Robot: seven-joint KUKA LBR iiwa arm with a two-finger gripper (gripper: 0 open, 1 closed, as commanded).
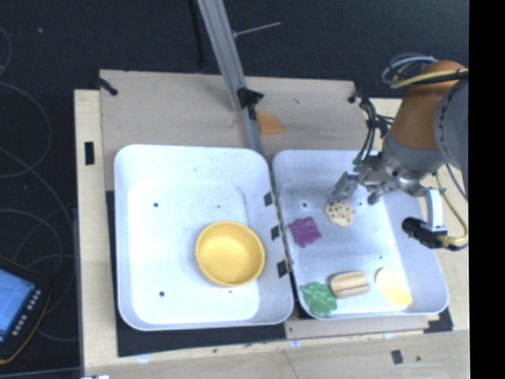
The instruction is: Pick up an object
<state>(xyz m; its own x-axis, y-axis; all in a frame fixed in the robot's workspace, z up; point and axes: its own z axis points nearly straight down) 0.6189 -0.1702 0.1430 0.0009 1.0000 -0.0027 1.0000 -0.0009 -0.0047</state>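
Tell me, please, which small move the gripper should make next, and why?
Probably a short descent. The gripper is in the right white bin, just above and beside the pale round speckled cookie, the nearest object. The cookie is not between its fingers.

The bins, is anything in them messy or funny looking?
Nothing looks spilled or broken. The yellow bowl sits upright in the left bin. In the right bin, the cookie, purple piece, green piece, bread roll and yellow piece lie apart.
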